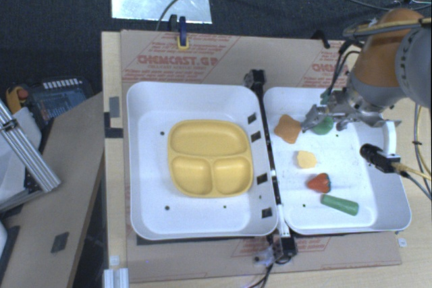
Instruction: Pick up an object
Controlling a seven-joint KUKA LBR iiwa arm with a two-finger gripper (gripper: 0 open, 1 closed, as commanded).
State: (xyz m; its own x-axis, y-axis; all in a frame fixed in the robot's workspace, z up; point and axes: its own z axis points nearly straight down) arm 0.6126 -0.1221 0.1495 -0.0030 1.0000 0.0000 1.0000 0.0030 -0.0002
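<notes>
The right bin (pixel 386 207) holds several small objects. An orange wedge (pixel 287 128) lies at its upper left, and a pale yellow chunk (pixel 306 159) sits below it. Lower down are a red piece with a green top (pixel 319 181) and a green cylinder (pixel 339 204). My gripper (pixel 327 118) hangs low over the bin's upper middle. It is right above a green rounded object (pixel 323 126), which it partly hides. I cannot tell whether that object is gripped or just lying beneath.
The left bin (pixel 145 145) holds a yellow divided plate (pixel 209 157). A black hinge strip (pixel 264 145) runs between the bins. The grey arm with its orange band (pixel 381 57) comes in over the right bin's upper right corner.
</notes>
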